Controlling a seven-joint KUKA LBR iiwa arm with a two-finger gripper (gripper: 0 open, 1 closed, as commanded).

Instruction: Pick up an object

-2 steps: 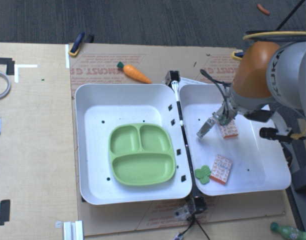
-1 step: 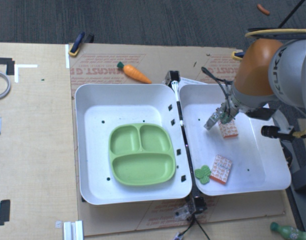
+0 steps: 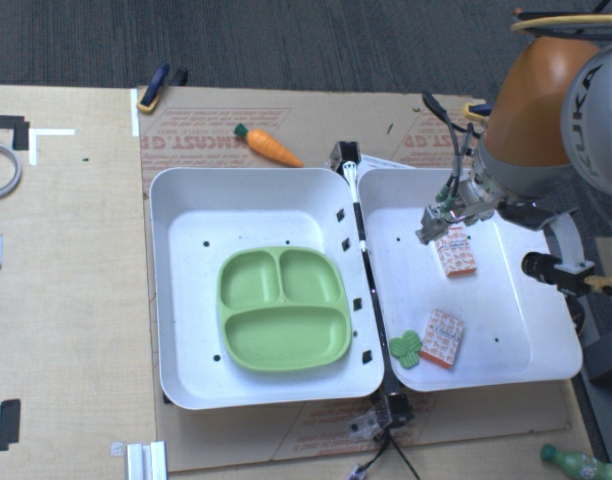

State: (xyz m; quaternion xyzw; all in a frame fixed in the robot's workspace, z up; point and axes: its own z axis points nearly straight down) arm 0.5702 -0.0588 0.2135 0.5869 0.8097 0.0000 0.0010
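Note:
In the right bin lie two small pink-and-white patterned boxes. One patterned box sits near the bin's back, and my gripper hangs right over its upper left edge. The other patterned box rests near the front, beside a green leafy toy. The arm reaches in from the right, its orange band above the wrist.
The left bin holds a green divided plate. A toy carrot lies on the cardboard behind the bins. A blue-and-yellow clamp sits at the cardboard's back left corner. A green bottle is at the lower right.

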